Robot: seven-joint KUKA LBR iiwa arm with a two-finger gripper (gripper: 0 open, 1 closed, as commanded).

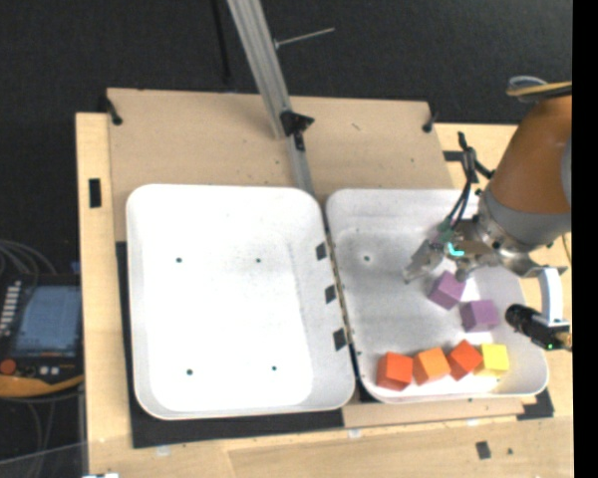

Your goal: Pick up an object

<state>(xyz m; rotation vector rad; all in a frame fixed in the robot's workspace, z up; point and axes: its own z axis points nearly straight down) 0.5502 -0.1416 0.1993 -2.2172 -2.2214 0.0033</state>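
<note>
Two purple cubes (447, 290) lie under the gripper (441, 258); its fingers' spread I cannot tell; centre squarely over one before closing.

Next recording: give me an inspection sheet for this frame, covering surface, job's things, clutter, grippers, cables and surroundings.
Surface: tan wooden bench bearing a left white bin and a right white bin.
Job's things: in the right bin, two purple cubes; along its near edge, a row of three orange-red cubes and a yellow cube.
Clutter: nothing seen.
Grippers: gripper above the upper purple cube.
Cables: dark cables at the wrist.
Surroundings: dark floor, handheld pendant left.
</note>
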